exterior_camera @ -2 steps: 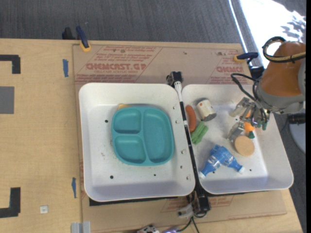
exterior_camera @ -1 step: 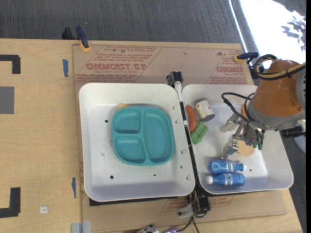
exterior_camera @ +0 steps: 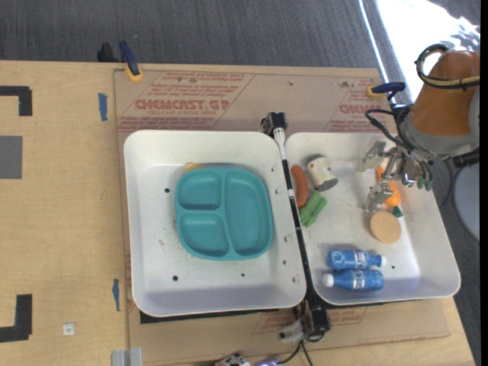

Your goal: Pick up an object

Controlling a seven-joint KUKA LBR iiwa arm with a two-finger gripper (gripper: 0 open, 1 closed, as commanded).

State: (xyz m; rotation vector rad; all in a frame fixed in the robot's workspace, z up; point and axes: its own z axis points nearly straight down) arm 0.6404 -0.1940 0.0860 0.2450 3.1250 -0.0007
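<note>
Fingers (exterior_camera: 375, 199) look spread apart, pointing down into the right bin (exterior_camera: 435, 280); nothing visibly clamped between them. Gripper (exterior_camera: 383, 181) sits low over a small orange object (exterior_camera: 392, 198), tips just beside or touching it, can't tell which. Tan round disc (exterior_camera: 386, 228) just below. Two blue bottles (exterior_camera: 355, 270) nearer the front, hotdog (exterior_camera: 300, 186) and green piece (exterior_camera: 313, 210) by the divider, well apart. Left bin (exterior_camera: 145, 227) holds a teal divided plate (exterior_camera: 225, 212). Judgement: approach done, grasp and lift not yet done.
</note>
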